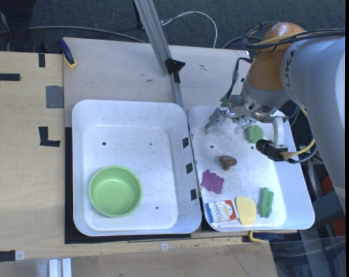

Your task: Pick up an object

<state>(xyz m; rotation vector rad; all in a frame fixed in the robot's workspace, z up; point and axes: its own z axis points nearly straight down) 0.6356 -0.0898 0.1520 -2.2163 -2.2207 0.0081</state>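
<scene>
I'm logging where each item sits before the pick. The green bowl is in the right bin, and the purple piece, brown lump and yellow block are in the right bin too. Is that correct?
Not quite. The camera view shows the green bowl in the left bin, near its front left corner. The purple piece, brown lump and yellow block are in the right bin, as you said.

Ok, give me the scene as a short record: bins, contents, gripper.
left bin: green bowl
right bin: purple piece, brown lump, red-white packet, yellow block, green strip, green knobbly ball
gripper: above the right bin's far end, nothing seen between its fingers
</scene>
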